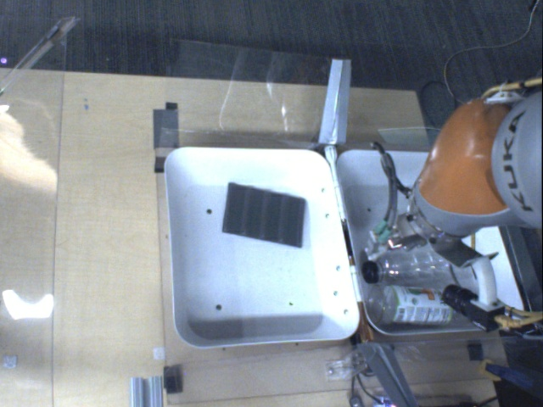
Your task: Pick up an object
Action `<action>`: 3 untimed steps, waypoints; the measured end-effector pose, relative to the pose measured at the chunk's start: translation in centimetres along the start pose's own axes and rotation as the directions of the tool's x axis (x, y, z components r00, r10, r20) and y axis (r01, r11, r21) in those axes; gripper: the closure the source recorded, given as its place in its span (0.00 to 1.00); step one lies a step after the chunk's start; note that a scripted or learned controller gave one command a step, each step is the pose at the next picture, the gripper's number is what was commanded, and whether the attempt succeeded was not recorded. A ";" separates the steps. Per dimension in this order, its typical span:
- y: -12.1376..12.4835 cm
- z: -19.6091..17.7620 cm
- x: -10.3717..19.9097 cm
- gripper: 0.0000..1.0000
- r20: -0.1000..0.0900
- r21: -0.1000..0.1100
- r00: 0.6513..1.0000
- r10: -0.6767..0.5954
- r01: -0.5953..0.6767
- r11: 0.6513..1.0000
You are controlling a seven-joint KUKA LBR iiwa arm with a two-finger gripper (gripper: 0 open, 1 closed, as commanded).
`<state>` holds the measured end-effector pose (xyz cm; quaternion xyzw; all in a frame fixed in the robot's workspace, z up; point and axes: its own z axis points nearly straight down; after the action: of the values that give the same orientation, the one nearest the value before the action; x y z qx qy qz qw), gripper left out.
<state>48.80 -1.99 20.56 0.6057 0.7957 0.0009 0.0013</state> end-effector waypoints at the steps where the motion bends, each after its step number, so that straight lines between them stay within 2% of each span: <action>1: 0.0 0.0 0.0 0.00 0.000 0.000 1.000 0.000 0.000 1.000; 2: -0.7 2.1 -5.2 0.00 0.001 -0.001 1.000 -0.013 0.013 1.000; 3: 0.4 11.1 -8.1 0.00 0.001 -0.002 0.996 -0.088 0.088 0.996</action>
<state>51.39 -9.70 9.49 0.5700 0.8217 0.0015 0.0024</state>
